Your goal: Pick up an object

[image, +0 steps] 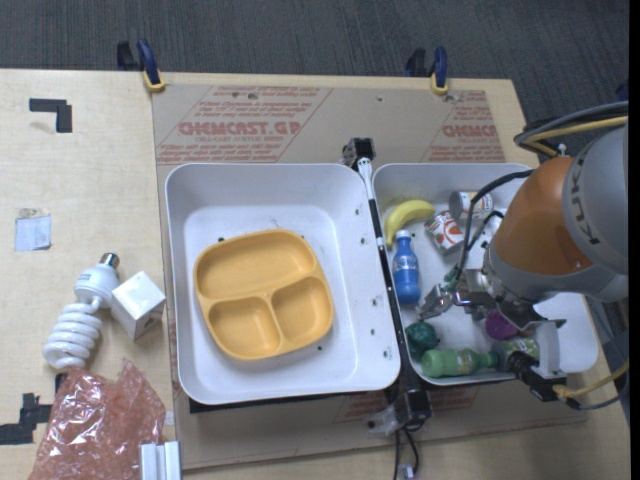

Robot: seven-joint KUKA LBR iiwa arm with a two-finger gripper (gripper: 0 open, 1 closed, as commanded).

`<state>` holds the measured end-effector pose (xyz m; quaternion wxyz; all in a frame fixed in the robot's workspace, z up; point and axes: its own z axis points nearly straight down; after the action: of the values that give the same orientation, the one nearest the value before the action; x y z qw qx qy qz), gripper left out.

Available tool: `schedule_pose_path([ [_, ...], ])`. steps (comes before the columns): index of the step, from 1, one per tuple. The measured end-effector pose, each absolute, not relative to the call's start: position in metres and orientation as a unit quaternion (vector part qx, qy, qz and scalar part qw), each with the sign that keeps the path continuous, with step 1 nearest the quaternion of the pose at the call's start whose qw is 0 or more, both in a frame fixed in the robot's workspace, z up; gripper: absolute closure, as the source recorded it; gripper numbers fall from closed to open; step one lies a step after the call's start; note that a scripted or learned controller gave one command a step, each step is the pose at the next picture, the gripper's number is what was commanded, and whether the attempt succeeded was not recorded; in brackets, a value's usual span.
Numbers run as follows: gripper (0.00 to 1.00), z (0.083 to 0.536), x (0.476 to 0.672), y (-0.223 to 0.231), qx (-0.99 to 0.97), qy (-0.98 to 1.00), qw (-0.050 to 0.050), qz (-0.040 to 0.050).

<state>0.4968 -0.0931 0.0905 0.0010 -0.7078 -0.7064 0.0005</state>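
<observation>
Surface (90,168): pale board, two white bins side by side in the middle. Light bulb (80,313), small white box (138,303) and crumpled pink wrap (95,423) off to the left, well apart from the work.

Arm (560,228): reaching in from the right, low over the right bin (420,178), covering much of its right half.

Left bin (190,198): one yellow divided plate (262,293), flat, near the centre, open floor all round it.

Right bin, crowded:
- green bottle (455,362) lying along the near wall
- blue bottle (405,268) lying close by the wall shared with the left bin
- banana (408,213) toward the far left corner, red-and-white can (445,230) just beside it
- purple piece (497,322) and dark green lump (422,335), small

Tool (452,296): down among the clutter, between blue bottle and purple piece. Spread or pressed together: cannot tell, too dark and tangled from this angle. Nothing clearly pinched.

Step, by judgement: reach and descent for a grasp, no pick confirmed. Likely target the blue bottle or the green lump, both near the tool; unsure which.

Next move calls for: closing on one item alone, then a straight lift.

Room: tight. Shared wall close on the left, near wall and green bottle below. Best clearance upward.
</observation>
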Motion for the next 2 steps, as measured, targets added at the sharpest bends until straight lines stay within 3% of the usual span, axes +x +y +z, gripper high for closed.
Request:
schedule_pose_path([
  [1, 1.0, 0.098, 0.498, -0.094, -0.709, -0.706, 0.001, 0.0007],
  [2, 1.0, 0.191, 0.485, -0.02, -0.707, -0.707, 0.0, 0.001],
])
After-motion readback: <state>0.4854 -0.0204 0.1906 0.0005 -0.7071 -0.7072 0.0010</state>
